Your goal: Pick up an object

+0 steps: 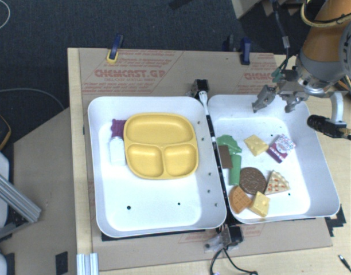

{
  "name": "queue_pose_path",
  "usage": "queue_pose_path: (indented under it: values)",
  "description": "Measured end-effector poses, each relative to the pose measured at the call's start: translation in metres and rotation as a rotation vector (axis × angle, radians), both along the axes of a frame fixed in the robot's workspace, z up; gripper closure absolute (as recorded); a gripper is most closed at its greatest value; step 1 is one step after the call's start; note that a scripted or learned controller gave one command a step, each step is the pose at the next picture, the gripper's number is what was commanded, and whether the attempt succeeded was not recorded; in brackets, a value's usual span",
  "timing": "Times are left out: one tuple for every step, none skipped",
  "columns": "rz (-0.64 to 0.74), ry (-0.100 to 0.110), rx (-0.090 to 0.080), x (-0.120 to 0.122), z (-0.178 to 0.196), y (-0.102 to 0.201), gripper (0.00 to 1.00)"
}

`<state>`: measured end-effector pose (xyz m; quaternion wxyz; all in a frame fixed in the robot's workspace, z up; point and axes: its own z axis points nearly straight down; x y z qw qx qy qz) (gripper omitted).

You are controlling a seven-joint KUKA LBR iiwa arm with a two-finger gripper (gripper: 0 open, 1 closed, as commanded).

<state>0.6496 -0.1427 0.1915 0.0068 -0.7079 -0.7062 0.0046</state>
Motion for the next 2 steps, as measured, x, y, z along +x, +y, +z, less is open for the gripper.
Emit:
queue_pose_path:
  values:
    - [0.002,-0.015,-0.003,0.003,0.009,0.0,0.0]
    - [0.002,-0.009,-0.002,-0.002,-0.037,-0.005,0.0]
